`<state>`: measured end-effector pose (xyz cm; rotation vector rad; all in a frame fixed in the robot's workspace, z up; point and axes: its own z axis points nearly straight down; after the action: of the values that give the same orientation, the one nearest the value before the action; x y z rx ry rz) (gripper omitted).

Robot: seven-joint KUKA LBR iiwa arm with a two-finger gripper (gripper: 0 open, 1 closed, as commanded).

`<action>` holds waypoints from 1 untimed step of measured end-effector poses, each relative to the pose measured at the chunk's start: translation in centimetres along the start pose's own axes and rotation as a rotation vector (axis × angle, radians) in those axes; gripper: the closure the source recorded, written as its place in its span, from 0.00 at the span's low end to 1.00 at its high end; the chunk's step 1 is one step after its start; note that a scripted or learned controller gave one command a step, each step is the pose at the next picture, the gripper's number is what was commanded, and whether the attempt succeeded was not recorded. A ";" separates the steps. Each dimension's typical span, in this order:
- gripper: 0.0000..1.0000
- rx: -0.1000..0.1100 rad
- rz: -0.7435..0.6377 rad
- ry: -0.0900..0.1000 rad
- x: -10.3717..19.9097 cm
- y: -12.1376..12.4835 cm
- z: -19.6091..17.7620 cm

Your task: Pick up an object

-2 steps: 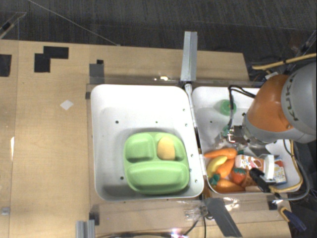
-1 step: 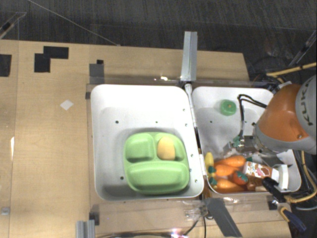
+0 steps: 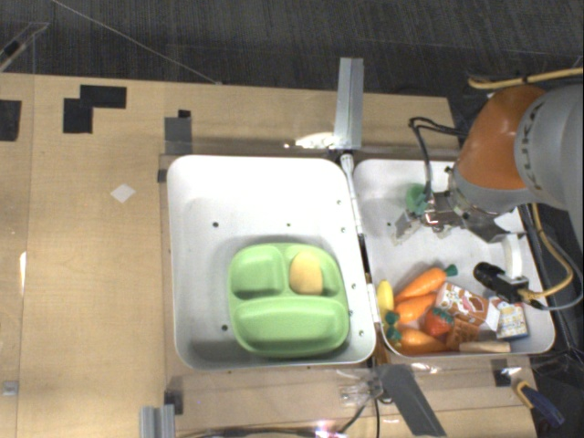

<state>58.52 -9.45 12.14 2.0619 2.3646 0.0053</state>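
Status: pick not done as far as I can see, nothing visibly lifted. Arm (image 3: 529, 144) reaches in from the right and sits over the far half of the right bin (image 3: 383, 182). Left bin (image 3: 196, 245) has a green divided tray (image 3: 283, 322) with a yellow round item (image 3: 307, 272) in its upper-right compartment, well apart from the gripper, so not the likely target. The rest of the candidates are heaped in the near half of the right bin: carrots (image 3: 422, 286), a printed carton (image 3: 465, 307) just beside them, and a small yellow piece (image 3: 385, 295) against the bin's left wall. The gripper (image 3: 422, 217) is low in the bin, between that heap and the far wall, with bare bin floor between it and the carrots. The closest object is a small green piece (image 3: 417, 195), right at the gripper's far side, touching or nearly so; can't tell which, or whether it's in the grip at all. Jaw state: can't tell from this angle, the wrist hardware hides it. My read: approach done, grasp unconfirmed, lift not yet done. If the green piece is the target, it looks offset to the far side of the jaws rather than centred between them.
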 end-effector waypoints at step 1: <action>0.00 -0.006 -0.071 -0.003 -2.9 6.6 3.2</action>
<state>65.47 -11.39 8.94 1.9727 2.4311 0.0093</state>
